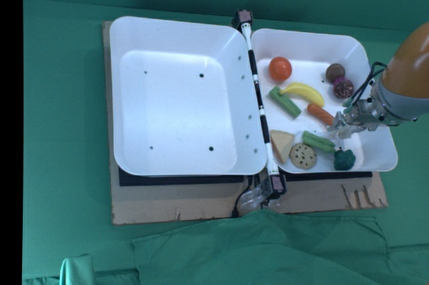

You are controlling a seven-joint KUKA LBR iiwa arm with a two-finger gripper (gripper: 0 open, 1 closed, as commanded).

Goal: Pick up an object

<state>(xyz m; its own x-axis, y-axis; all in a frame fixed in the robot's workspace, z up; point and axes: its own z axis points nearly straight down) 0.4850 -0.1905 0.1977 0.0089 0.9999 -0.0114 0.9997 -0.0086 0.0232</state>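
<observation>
**Gripper low over the right bin's toy food**

Gripper (343, 125) of the grey, orange-banded arm (409, 79) sits low near the right edge of the right white plastic bin (305, 41), just beside the orange toy carrot (320, 114); whether it is open or closed cannot be told. A round orange ball (280, 68), yellow toy banana (303, 92), green toy stalk (285, 102) and brown chip cookie (303, 156) lie around it. The left white plastic bin (127, 32) adjoins.

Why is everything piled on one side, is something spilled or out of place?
Nothing looks spilled. The toy foods, such as the banana and cookie, all lie inside the right bin. The gripper hangs above them.
</observation>
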